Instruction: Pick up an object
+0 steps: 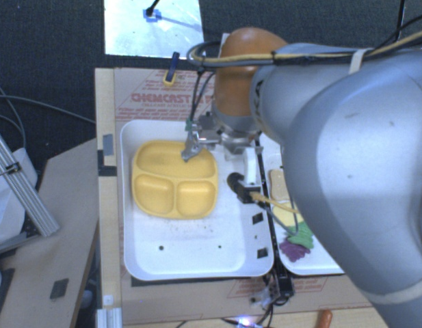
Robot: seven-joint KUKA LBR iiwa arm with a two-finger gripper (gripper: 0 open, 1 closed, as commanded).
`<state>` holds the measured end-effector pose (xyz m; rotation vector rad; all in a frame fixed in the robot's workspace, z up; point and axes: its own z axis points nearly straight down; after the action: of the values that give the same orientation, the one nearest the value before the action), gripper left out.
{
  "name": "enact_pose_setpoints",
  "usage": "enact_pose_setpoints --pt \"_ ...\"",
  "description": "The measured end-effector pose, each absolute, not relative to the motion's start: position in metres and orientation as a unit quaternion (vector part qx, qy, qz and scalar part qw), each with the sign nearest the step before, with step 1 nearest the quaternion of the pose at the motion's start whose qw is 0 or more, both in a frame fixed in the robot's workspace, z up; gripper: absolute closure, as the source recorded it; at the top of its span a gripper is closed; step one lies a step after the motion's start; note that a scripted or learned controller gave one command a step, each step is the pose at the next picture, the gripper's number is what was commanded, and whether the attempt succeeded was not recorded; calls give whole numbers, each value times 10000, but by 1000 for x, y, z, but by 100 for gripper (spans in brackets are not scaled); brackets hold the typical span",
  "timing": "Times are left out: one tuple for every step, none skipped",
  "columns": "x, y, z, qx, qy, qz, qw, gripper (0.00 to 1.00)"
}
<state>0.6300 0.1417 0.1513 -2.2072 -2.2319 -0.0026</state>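
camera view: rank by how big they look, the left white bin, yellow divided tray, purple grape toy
1. left white bin
2. yellow divided tray
3. purple grape toy, smallest by far, though the arm partly hides it

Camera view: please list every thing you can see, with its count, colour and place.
bins: two, white, side by side on the bench
plate: one, yellow, three compartments, in the left bin
grapes: one bunch, purple, right bin, near its front
leaf: one, green, right bin, touching the grapes
clip: one, blue and yellow, behind the bins
arm: one, grey with orange band, from the right
claw: one, over the plate's rear edge
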Motion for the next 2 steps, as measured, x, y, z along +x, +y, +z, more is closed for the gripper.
enact_pose_setpoints --pt "571 178 297 -7035 -7106 -55 -11 0" --pt "538 222 169 -7041 -7101 33 29 0"
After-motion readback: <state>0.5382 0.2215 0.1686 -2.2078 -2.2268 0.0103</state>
